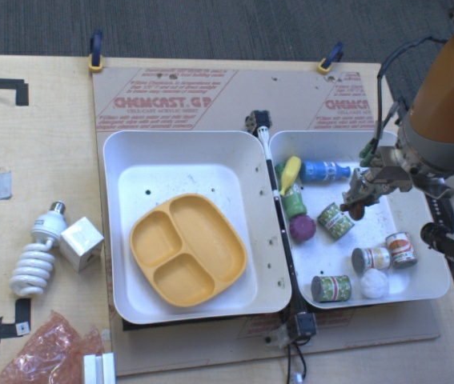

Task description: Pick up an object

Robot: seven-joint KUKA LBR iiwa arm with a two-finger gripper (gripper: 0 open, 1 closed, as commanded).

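I had the gripper [357,201] hovering just beside the green can [335,221]; whether it was apart or together, I couldn't tell. Next: descend, grasp.

Pale wooden bench [26,158] carries a brown printed cardboard sheet [170,94] held by blue-yellow clamps [95,52] at the far edge. Two shallow white bins [114,214] sit side by side on the sheet. Left on the bench: white spiral light bulb [36,250], small white cube [82,241], red mesh bag [46,350] near.
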